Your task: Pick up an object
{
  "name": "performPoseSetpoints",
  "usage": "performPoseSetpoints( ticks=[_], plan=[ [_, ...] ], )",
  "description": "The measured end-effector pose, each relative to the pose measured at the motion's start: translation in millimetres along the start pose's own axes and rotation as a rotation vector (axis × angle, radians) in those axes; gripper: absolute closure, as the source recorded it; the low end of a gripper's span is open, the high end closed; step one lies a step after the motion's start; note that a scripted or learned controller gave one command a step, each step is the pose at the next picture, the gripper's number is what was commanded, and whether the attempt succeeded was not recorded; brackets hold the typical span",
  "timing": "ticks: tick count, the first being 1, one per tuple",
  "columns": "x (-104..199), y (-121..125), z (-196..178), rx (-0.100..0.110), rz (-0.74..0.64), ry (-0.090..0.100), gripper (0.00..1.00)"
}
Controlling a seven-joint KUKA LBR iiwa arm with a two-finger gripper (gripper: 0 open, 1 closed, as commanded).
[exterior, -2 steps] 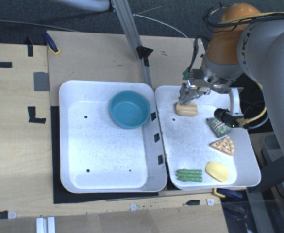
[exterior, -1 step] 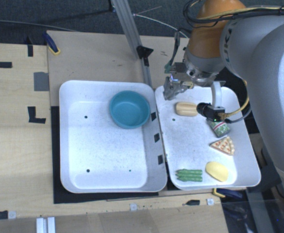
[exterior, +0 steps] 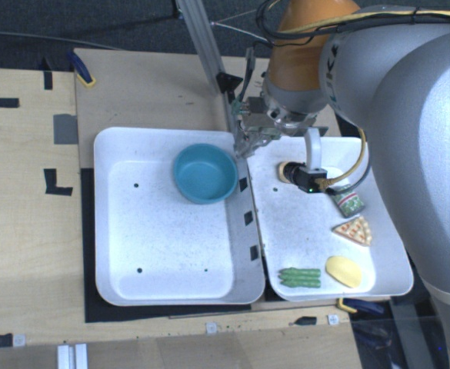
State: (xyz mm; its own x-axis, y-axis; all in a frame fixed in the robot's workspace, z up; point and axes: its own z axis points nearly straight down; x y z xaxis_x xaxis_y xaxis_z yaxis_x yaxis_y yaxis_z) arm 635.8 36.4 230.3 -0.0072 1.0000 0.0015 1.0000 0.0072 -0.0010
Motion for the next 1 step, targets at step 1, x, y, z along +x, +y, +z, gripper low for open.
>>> performPoseSetpoints(
  ticks=[1],
  plan=[
    [51.1,7.0,10.3,0.001,0.001,-0.001,1.0]
  ],
)
